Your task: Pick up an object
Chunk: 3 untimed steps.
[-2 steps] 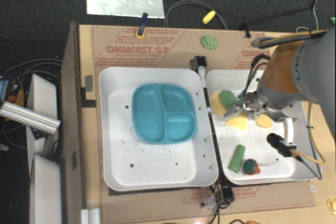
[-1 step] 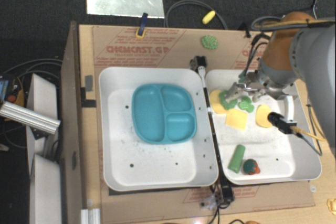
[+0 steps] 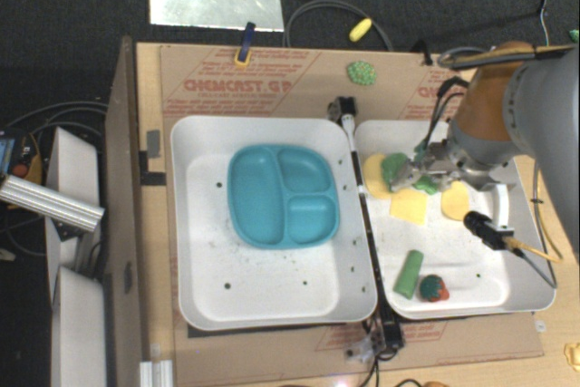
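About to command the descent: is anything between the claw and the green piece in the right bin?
Nothing visible stands between them. The claw is already right beside the green piece in the right bin, which lies against a yellow piece on its other side. The yellow square lies just below, nearer the camera.

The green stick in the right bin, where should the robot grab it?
Probably around the middle of the green stick, coming straight down, fingers closing across its narrow width. It lies flat and slightly tilted, with bare bin floor on its long sides; the small red-and-green toy crowds its lower end.
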Each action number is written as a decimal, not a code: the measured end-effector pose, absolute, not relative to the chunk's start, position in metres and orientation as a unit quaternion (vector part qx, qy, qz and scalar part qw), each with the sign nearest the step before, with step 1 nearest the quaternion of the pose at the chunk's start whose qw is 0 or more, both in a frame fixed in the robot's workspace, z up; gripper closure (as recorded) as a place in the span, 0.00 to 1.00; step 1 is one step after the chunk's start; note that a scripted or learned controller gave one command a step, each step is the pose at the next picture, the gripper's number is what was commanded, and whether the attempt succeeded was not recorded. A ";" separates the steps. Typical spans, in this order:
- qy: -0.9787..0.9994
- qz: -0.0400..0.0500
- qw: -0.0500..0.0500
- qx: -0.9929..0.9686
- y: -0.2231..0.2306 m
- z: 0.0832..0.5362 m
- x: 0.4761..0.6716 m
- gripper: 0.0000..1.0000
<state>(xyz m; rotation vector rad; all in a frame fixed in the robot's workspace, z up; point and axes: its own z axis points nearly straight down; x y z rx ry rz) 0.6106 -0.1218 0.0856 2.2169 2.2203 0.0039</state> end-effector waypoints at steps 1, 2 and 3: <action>0.710 0.003 0.003 0.704 -0.081 0.100 0.672 0.00; 0.708 0.003 0.004 0.706 -0.085 0.087 0.618 0.00; 0.709 0.002 0.003 0.705 -0.087 0.088 0.671 0.00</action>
